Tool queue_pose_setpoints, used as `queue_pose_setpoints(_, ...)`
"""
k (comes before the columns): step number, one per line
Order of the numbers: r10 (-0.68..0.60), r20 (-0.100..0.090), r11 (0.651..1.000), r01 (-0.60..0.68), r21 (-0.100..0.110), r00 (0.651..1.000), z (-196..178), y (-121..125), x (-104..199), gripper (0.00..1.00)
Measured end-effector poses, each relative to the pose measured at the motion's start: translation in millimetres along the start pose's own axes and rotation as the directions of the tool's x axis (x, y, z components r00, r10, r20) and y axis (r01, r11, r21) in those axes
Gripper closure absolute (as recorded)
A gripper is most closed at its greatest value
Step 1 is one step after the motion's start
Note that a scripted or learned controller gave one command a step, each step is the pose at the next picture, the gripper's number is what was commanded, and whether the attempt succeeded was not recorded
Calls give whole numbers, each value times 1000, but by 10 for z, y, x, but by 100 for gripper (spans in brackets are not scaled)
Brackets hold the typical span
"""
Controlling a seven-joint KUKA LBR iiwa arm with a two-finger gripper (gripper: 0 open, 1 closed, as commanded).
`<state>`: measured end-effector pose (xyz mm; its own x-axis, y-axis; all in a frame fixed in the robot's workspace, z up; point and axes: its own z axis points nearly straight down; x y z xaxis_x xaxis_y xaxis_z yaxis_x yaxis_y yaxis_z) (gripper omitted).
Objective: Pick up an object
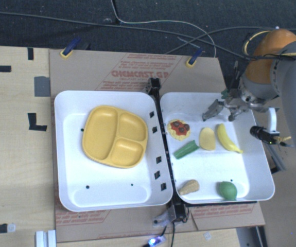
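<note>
End effector [221, 112] open, nothing between fingers; we see it above right white bin [256, 158], just above curved yellow plastic banana [228, 138].

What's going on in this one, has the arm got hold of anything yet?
Not yet. The grey arm's two-finger gripper hangs open over the far edge of the right white bin, with nothing between its fingers. Below it lie a small pizza-like toy, a pale yellow wedge, a yellow toy banana, a green pepper-like stick, a tan bread-like piece and a green round fruit. The left white bin holds a yellow divided plastic plate.
</note>
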<state>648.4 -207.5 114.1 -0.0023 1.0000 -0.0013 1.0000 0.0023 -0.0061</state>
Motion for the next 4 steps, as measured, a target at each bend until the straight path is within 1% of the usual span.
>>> queue_pose_setpoints(1,-1,2,1000,1,-5,1000,-137,16,3,100)
queue_pose_setpoints(2,1,0,1000,-1,-10,1000,-572,42,-26,100)
queue_pose_setpoints(3,0,0,1000,0,-11,1000,-1060,130,28,100)
queue_pose_setpoints(4,0,0,1000,0,-10,1000,-1438,138,31,100)
